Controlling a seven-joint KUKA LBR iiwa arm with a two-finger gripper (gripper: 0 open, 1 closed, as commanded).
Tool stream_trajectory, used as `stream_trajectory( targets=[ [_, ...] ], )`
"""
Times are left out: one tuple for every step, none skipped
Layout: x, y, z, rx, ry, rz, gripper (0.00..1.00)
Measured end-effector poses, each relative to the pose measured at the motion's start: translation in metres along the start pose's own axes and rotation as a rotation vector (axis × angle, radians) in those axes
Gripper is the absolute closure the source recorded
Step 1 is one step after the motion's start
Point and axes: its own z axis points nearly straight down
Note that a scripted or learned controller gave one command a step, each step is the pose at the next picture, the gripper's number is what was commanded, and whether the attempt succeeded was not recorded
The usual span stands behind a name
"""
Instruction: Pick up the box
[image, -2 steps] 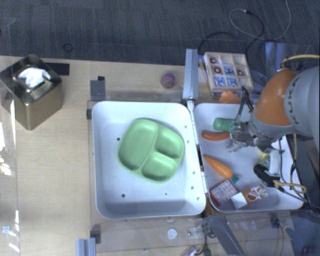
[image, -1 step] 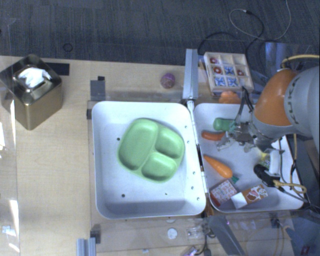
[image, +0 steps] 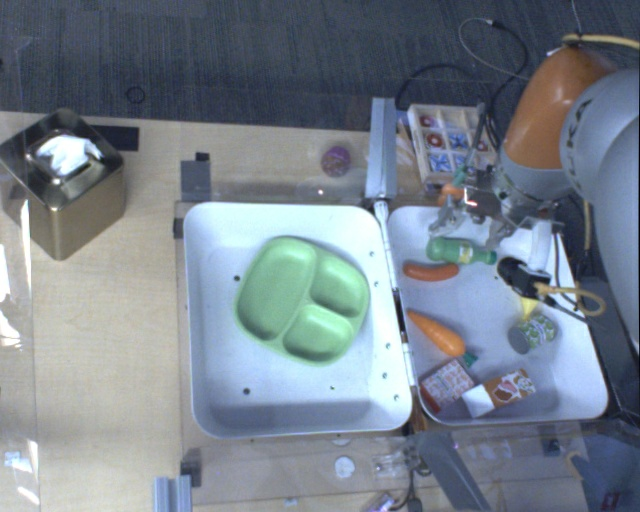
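Note:
Two small boxes lie at the front of the right bin (image: 590, 375): a red patterned box (image: 448, 382) and, beside it on the right, a red and white carton (image: 508, 388). My gripper (image: 472, 208) hangs over the far end of that bin, just above a green bottle (image: 458, 250) that lies on its side. The boxes are well in front of the gripper and apart from it. Nothing shows between its fingers.
The right bin also holds a red sausage (image: 431, 271), a carrot (image: 437, 334) and a small can (image: 534, 333). A green divided plate (image: 303, 298) sits in the left bin (image: 205, 330). A printed pack (image: 444, 142) stands behind the bins; a tissue box (image: 64, 182) stands far left.

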Motion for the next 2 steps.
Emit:
stream_trajectory(
  targets=[
    [-0.043, 0.010, 0.096, 0.000, -0.001, -0.196, 0.00],
    [-0.027, -0.062, 0.096, -0.006, 0.001, -0.066, 0.00]
  ],
)
